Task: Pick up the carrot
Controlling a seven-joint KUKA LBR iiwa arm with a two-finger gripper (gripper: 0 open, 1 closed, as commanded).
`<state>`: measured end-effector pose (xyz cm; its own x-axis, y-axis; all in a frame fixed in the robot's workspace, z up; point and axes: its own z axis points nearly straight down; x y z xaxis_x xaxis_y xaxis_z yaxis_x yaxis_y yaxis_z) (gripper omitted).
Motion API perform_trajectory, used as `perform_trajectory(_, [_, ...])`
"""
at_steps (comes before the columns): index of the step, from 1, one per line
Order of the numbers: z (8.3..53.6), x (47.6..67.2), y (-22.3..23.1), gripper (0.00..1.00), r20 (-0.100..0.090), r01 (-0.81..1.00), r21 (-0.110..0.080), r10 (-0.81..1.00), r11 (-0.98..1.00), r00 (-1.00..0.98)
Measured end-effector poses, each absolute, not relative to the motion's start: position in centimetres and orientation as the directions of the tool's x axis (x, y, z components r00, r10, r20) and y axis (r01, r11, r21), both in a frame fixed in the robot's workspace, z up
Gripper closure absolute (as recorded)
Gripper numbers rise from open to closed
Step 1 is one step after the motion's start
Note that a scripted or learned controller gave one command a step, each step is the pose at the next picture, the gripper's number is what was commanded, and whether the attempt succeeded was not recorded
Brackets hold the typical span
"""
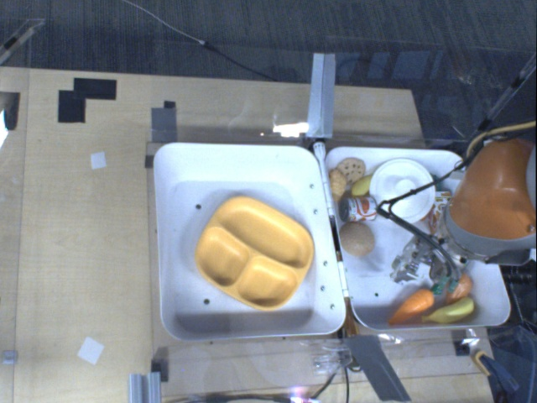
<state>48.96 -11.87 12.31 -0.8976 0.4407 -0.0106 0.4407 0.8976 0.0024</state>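
Camera view looks down on two shallow white plastic bins with rounded corners, parted by a metal rail. Taking the carrot (412, 305) as the landmark: it lies near the front wall of the right bin (369, 313), a smooth orange taper, tilted, with its thick end toward the arm. A curved yellow-green banana-shaped piece (451, 311) lies touching it on the right. Just above the carrot hangs the gripper (417, 263), a tangle of pale metal parts and dark cables; whether it is open or closed, and whether it has hold of anything, cannot be told. Above and to the right of the carrot bulks the glossy orange band (497, 193) over the grey wrist. Farther back from the carrot sit a round brownish ball (357, 238), a small can with a red label (359, 210), a speckled cookie (349, 171) and a round white dish (401, 181). Well to the carrot's left, in the left bin (180, 225), rests a smooth yellow tray (253, 250) with three rounded compartments.
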Motion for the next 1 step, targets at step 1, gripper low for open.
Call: perform_trajectory(1, [12.26,48.96,-11.74,0.00,-0.009,0.439,0.003,0.439,0.899,-0.898])
